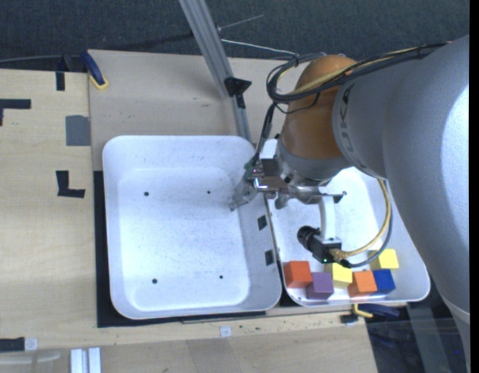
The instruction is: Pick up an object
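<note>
Several small blocks lie bunched at the near end of the right bin (414, 290): an orange block (298, 272), a purple block (323, 284), a yellow block (342, 275), a second orange block (365, 283), a blue block (384, 281) and another yellow block (389, 258). My gripper (246, 194) hangs over the wall between the two bins, its tip leaning toward the left bin (115, 158). It is well away from the blocks, up and to their left. I see nothing held in it. The arm's wrist hides the far part of the right bin.
A slanted metal pole (212, 45) rises behind the bins toward the top of the view. A black cable loops from the wrist down over the right bin. Black tape marks sit on the wooden bench to the left.
</note>
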`<state>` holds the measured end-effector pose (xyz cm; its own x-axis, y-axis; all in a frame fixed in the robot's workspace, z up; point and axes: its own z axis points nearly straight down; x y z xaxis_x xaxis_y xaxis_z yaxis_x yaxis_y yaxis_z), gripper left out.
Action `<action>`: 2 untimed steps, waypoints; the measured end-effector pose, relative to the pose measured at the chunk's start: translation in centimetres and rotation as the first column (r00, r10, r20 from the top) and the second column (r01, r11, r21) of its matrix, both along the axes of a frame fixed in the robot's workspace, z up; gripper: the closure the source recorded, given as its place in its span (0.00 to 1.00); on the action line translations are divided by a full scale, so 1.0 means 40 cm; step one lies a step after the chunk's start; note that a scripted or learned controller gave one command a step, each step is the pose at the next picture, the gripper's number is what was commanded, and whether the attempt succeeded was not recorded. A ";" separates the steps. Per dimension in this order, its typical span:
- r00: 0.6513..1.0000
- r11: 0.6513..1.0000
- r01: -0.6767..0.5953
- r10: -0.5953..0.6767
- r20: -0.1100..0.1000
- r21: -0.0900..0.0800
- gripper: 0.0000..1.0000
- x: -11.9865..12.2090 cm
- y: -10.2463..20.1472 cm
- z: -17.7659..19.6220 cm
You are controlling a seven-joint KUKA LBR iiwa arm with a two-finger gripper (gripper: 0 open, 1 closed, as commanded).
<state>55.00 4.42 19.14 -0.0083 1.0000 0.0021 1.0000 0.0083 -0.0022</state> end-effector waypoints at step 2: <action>1.000 1.000 0.016 -0.015 0.005 -0.006 0.00 -0.129 -0.277 0.160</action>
<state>49.85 -6.68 25.55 0.0072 1.0000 -0.0037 1.0000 -0.0072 0.0024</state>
